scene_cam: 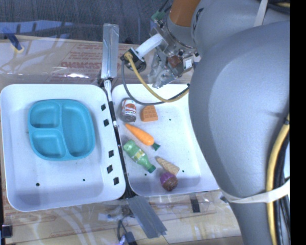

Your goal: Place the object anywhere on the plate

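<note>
Blue plate [61, 129] lies bare in the left bin [20, 188]; nothing has been moved yet. In the right bin [186, 175], a can [129, 109], wafer [149, 113], carrot [140, 135], bottle [138, 155], cone [167, 165] and plum [169, 181] wait. The pincer [166, 70] hovers at twelve o'clock of that bin; its state cannot be told. Picking and placing remain.

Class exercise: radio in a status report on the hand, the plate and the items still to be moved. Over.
Hand up at right bin's far edge, grip state unclear. Blue plate in left bin, nothing on it. Can, carrot, bottle still in right bin.
</note>
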`<act>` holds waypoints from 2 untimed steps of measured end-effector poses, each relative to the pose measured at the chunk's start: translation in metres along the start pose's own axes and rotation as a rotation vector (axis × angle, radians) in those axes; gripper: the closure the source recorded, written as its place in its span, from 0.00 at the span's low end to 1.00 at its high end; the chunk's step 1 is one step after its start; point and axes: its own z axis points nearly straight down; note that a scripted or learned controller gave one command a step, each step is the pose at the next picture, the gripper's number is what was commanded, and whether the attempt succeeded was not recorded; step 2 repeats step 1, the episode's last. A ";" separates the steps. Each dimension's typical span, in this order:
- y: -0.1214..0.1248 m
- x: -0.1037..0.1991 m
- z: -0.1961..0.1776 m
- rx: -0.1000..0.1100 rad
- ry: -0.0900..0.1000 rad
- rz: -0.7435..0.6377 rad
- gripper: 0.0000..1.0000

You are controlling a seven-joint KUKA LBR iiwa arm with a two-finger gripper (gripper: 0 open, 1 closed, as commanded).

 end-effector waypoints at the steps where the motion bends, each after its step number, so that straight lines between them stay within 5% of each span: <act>1: -0.024 -0.035 0.120 0.002 -0.009 0.196 1.00; 2: -0.024 -0.035 0.120 0.002 -0.009 0.196 1.00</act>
